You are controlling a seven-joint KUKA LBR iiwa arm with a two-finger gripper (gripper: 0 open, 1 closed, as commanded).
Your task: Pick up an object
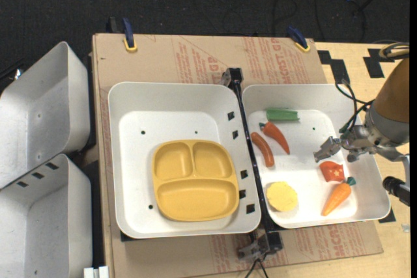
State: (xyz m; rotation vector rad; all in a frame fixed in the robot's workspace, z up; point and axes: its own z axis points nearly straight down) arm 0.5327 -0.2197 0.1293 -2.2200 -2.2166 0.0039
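- I'm watching the right white shallow plastic bin (306,221); I'll place everything against the small red toy tomato-like piece (332,171) lying in it.
- The pincer (339,148) hangs just above and a shade left of that red piece, on the arm with the orange band (394,97) coming in from the right.
- I cannot tell whether the pincer is apart or together; its tips blur into grey metal from here, and I see nothing caught in it.
- Just below the red piece lies the orange toy carrot with a green tip (337,197), nearly touching it.
- Left and lower sits the round yellow toy slice (282,196); further left lies the brownish-red toy sausage (262,148), with the red toy chilli pepper (276,137) beside it and the green flat block (282,114) up at the back.
- The yellow divided plastic plate (195,180) sits well to the left in the other white bin (130,101); nothing to pick there, I reckon.
- My call: the red piece is the nearest target, so I'd shift slightly right and toward the carrot to centre over it before descending.
- I'd turn the wrist so the tips straddle it without catching the carrot.
- Come down until nearly at the bin floor, close, then lift straight; it looks small and could squirt out sideways.
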